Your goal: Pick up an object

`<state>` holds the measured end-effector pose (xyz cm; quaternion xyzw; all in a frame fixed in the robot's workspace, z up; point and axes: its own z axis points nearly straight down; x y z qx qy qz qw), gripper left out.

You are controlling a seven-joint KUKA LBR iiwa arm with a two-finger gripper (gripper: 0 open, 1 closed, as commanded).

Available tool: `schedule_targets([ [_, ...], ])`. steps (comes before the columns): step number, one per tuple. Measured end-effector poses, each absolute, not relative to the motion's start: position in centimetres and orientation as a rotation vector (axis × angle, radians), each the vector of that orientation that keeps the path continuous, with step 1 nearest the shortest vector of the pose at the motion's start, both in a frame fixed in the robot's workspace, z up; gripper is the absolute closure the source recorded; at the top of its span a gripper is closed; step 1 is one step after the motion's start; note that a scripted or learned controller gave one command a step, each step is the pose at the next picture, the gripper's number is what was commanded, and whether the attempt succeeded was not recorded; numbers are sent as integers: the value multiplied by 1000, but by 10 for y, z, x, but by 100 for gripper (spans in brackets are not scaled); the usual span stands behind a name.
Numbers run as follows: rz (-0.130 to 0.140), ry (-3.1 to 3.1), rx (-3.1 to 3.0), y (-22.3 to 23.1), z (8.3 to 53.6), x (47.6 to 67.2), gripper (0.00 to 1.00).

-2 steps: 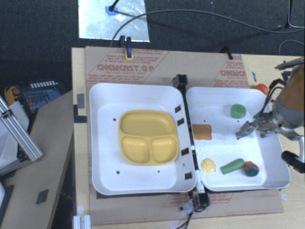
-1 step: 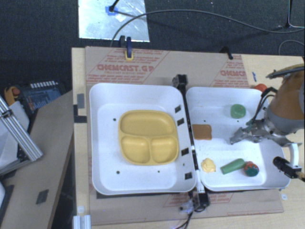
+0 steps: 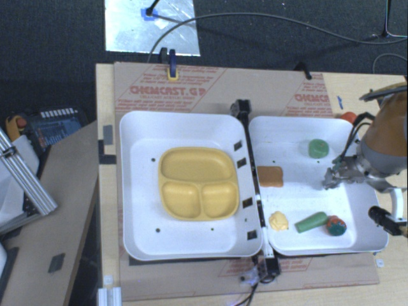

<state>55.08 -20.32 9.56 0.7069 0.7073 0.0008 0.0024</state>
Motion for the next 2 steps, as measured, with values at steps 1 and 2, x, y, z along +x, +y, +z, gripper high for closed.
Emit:
schedule_targets([
  [1, 3, 2222, 2215, -205, 139, 553, 100],
  [2, 6, 2222, 2210, -198, 201, 558, 100],
])
